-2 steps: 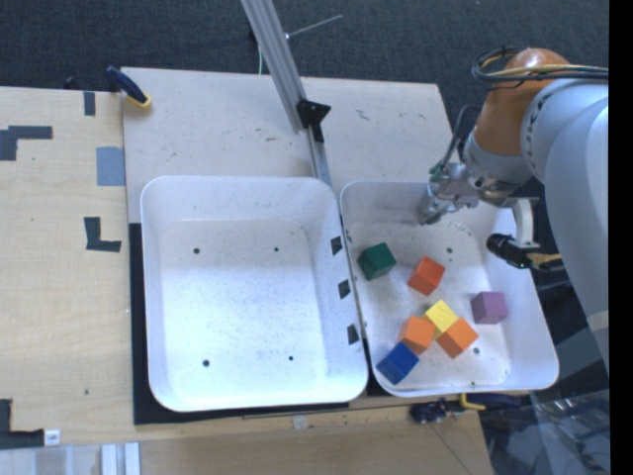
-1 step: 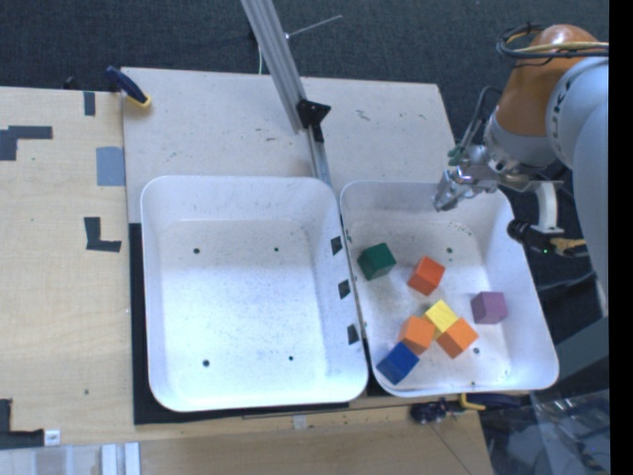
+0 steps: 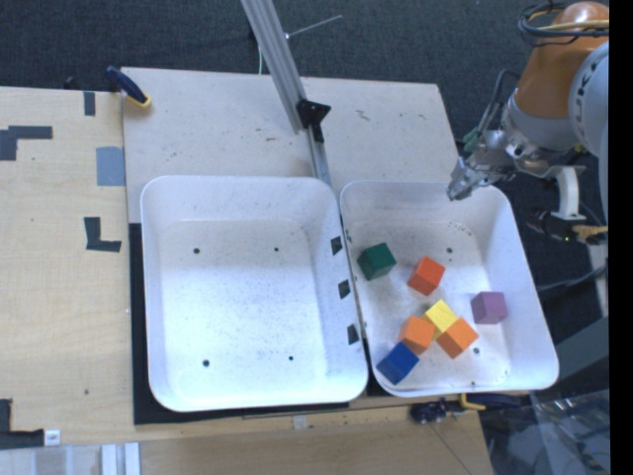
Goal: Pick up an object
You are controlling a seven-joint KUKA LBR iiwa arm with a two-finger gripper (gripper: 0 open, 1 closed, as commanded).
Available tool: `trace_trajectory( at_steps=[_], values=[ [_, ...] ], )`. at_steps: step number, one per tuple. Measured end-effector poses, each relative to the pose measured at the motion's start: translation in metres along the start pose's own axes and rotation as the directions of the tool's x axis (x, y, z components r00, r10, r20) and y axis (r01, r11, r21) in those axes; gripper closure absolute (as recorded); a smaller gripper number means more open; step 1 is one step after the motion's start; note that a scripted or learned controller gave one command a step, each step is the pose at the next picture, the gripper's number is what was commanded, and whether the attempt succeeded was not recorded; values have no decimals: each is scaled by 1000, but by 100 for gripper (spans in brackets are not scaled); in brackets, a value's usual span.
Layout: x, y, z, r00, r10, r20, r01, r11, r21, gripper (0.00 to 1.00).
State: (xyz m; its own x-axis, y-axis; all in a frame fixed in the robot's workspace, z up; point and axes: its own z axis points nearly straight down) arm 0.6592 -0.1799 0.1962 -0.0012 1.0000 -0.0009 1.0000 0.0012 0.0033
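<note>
Whether the fingers are spread I cannot tell; the metal gripper (image 3: 462, 188) hovers over the right bin's (image 3: 524, 265) far rim. Matte cubes lie inside: green (image 3: 377, 261), purple (image 3: 489, 307), yellow (image 3: 441, 317), blue (image 3: 398, 362).

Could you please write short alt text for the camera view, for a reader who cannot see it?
The gripper hangs over the far rim of the right bin, which holds seven small blocks: green, purple, yellow, blue and three orange. The left bin sits beside it on the bench.
</note>
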Motion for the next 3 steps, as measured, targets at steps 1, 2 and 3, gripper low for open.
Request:
trace_trajectory(
  at_steps=[1, 2, 3],
  values=[
    [7, 8, -48, 1000, -2, 0, 2, 1000, -2, 100],
    [8, 9, -102, 1000, -1, 0, 1, 1000, -2, 100],
    [67, 7, -84, 1000, -5, -2, 5, 1000, 5, 100]
  ],
)
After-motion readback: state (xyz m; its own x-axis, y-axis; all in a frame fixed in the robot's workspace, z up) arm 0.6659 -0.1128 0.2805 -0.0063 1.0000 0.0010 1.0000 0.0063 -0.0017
